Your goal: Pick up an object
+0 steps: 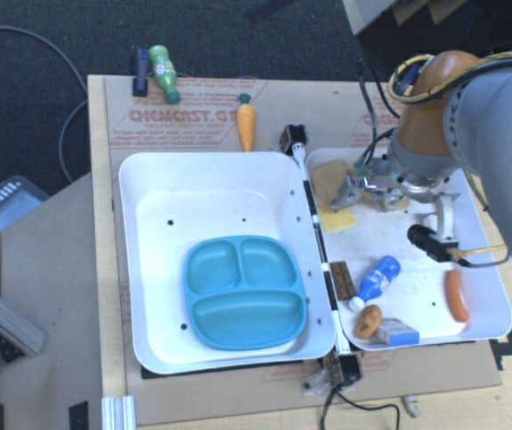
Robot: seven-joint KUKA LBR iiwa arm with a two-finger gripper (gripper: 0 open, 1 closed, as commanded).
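My gripper (371, 189) is low in the back of the right bin (484, 240), under the orange-banded wrist. It hangs at the right edge of a tan bread slice (328, 184), which has a yellow cheese slice (337, 219) just in front of it. Whether it touches the bread I cannot tell. Nearer the front lie a blue bottle (378, 279), a brown chocolate bar (342, 280), a brown cookie (368, 320), a small blue-grey box (400, 332) and an orange-red sausage (456, 295).
The left bin (149, 240) holds a blue divided plate (245, 290). Behind the bins on the cardboard lie a carrot (246, 124), a green bottle (162, 73) and a black clip (293, 137). A black cable end (428, 240) hangs from the arm over the right bin.
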